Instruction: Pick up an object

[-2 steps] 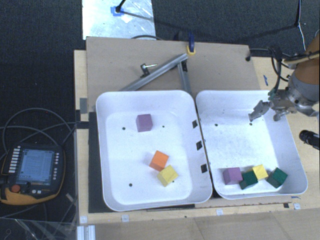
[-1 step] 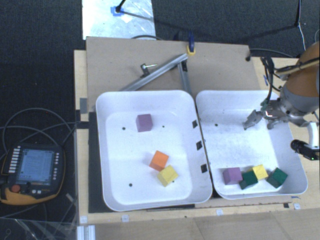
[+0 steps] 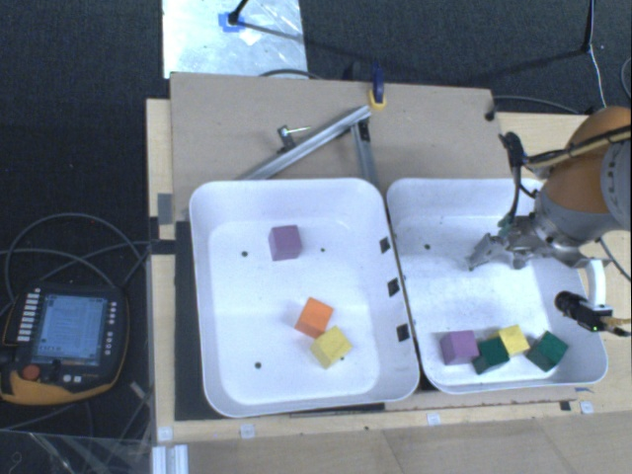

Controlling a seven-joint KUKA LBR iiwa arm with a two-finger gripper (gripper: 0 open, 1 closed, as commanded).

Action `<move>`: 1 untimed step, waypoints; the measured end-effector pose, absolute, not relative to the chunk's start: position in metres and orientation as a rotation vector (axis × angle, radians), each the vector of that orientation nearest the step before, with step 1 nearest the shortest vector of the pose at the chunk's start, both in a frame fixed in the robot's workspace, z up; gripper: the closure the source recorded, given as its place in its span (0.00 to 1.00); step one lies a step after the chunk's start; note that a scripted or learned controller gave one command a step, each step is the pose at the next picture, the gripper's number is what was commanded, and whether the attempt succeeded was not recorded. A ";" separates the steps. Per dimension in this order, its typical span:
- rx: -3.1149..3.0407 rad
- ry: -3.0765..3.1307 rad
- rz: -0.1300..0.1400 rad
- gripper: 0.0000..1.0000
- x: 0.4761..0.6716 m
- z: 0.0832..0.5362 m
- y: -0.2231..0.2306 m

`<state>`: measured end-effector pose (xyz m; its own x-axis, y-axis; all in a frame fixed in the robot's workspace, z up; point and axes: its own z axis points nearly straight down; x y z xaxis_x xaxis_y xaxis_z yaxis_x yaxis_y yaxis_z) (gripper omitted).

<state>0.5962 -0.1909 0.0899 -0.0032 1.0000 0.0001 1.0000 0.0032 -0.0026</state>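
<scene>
White bins sat side by side. The end effector point(image 3: 497, 250) hung over the right bin point(image 3: 434, 200), prongs seemingly spread, pinching nothing. Blocks point(image 3: 502, 348) clustered at six o'clock from it. This looked like the approach; next it must descend onto one. The arm's wrist was cut off.

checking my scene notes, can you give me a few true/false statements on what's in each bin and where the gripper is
1. The left bin holds three cubes. True: purple cube, orange cube, yellow cube.
2. The orange and yellow cubes lie far apart. False: they sit close together, about touching.
3. The gripper is over the right bin. True.
4. The right bin's cubes are in its far corner. False: they cluster along the near edge.
5. The gripper holds a green cube. False: nothing shows between its fingers.
</scene>
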 end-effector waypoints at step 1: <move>-2.219 -2.231 -0.004 1.00 0.598 0.105 -0.192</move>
